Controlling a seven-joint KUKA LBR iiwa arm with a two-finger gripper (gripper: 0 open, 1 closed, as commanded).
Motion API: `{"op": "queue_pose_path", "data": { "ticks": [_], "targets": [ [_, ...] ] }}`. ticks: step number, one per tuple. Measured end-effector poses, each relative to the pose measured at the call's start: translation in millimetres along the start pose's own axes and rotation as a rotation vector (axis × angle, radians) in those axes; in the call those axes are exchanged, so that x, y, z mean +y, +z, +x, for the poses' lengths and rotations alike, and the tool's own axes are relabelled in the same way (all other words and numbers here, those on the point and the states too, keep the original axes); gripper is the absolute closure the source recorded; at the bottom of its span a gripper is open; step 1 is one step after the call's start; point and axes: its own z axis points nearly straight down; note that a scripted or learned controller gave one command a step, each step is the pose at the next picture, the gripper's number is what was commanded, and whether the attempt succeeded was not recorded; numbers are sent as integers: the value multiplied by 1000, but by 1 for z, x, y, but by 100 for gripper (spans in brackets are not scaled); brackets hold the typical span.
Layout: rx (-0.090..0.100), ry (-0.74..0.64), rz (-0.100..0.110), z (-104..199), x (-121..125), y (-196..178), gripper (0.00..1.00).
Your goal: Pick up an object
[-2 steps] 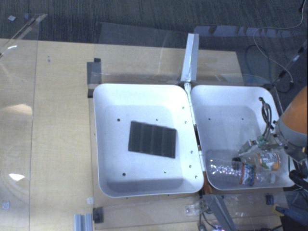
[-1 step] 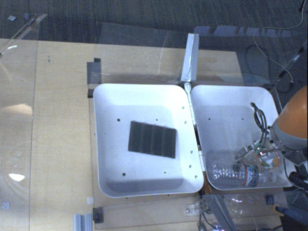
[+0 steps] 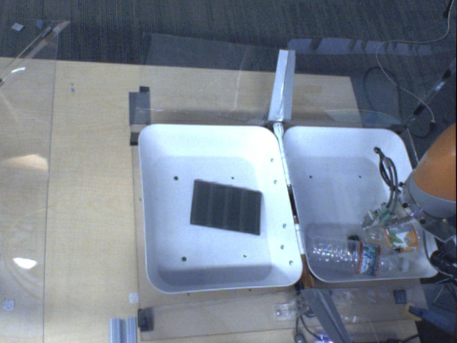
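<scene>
A clear plastic bottle (image 3: 335, 254) lies on its side along the near wall of the right bin (image 3: 328, 170), with a coloured label (image 3: 368, 259) near its right end. A small orange and yellow item (image 3: 402, 240) lies just right of it. My gripper (image 3: 383, 222) hangs low over the bin's near right corner, right above the bottle's right end and the orange item. Glare and clutter hide whether it touches either. A dark ridged rectangular pad (image 3: 226, 206) lies flat in the middle of the left bin (image 3: 164, 156).
The arm's orange band (image 3: 437, 174) comes in over the right bin's right wall, with a black cable (image 3: 387, 168) looping along it. A metal divider post (image 3: 281, 95) stands behind the seam between the bins. Wooden bench surrounds both bins.
</scene>
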Motion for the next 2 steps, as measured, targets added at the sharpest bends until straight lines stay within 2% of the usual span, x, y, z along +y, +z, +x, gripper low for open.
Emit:
{"op": "queue_pose_path", "data": {
  "ticks": [1,2],
  "targets": [
    [0,0,1,0,0,0,0],
    [7,-134,10,0,-4,12,0]
  ]
}}
